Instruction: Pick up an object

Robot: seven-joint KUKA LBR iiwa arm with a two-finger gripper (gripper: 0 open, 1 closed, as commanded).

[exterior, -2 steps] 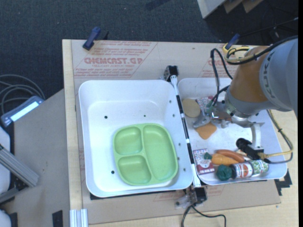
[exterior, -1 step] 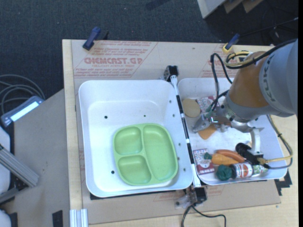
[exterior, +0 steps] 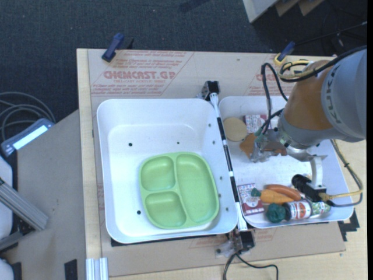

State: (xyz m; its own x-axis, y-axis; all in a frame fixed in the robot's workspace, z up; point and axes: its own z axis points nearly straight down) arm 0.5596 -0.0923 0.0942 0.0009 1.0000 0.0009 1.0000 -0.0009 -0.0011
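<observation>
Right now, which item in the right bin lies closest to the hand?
The brown lump, just left of the hand. The tan disc lies farther up-left; the carrot and bottle rest along the bin's near edge.

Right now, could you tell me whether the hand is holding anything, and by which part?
It cannot be told: the hand is low in the right bin near a brown object, its grip hidden.

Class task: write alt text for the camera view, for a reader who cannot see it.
A grey and orange robot arm reaches from the right into the right bin, which holds small food items and a bottle. The left bin holds a green divided tray.
</observation>
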